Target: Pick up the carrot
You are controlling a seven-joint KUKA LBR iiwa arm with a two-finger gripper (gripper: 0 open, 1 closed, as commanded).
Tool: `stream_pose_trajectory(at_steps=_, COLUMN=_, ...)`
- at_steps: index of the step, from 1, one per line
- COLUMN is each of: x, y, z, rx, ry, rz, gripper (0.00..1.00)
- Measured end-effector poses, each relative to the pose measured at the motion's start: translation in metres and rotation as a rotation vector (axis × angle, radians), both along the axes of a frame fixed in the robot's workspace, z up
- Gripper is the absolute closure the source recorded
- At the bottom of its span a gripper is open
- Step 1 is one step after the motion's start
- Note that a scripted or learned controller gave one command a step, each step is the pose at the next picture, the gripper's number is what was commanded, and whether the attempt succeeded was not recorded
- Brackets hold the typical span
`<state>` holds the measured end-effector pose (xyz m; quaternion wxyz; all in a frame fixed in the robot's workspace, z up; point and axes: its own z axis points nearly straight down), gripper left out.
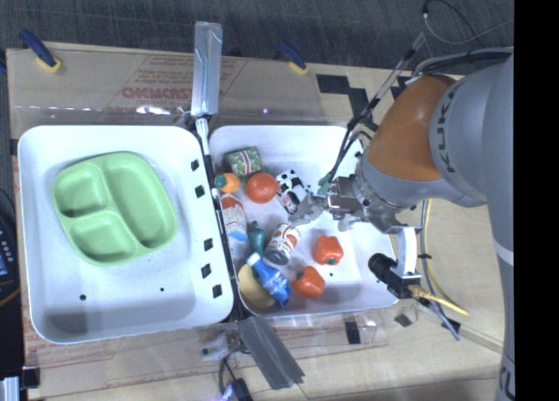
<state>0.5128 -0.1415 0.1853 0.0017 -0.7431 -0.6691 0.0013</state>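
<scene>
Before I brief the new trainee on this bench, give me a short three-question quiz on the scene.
1. True or false: the green sectioned plastic plate lies in the left white bin.
2. Which bin is the two-finger gripper over? A left, B right.
3. The small orange carrot with a green top lies near the right white bin's ____ wall.

Key: 1 true; 2 B; 3 left.

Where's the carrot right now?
The small orange carrot with a green top lies in the right-hand white bin, against its left wall by the divider, just left of the round red tomato and below the green can.
</scene>
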Motion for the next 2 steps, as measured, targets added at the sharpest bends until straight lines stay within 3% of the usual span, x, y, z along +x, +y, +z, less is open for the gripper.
stream_pose_trajectory(at_steps=2, x=0.0, y=0.0, z=0.0, rx=0.0, ry=0.0, rz=0.0, gripper=0.0)
